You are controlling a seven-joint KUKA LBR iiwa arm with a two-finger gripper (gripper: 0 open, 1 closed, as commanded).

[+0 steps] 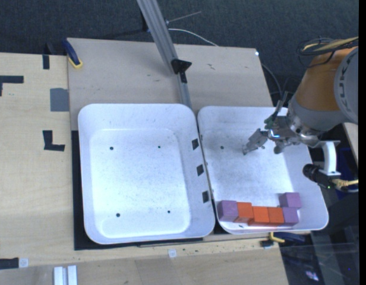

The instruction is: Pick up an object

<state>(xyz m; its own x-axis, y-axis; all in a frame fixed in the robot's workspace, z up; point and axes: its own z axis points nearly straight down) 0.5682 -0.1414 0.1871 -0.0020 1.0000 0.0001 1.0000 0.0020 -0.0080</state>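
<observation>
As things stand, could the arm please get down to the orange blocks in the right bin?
Probably yes: the gripper hangs over the right bin, and nothing lies between it and the orange blocks; purple blocks flank them, though.

Two white bins sit side by side on the tabletop, the left bin point(138, 171) bare inside. In the right bin point(230, 129), purple and orange blocks point(260, 211) lie in a row along its near edge. The gripper point(263, 144) hangs over the bin's far right part, well apart from the blocks.
</observation>
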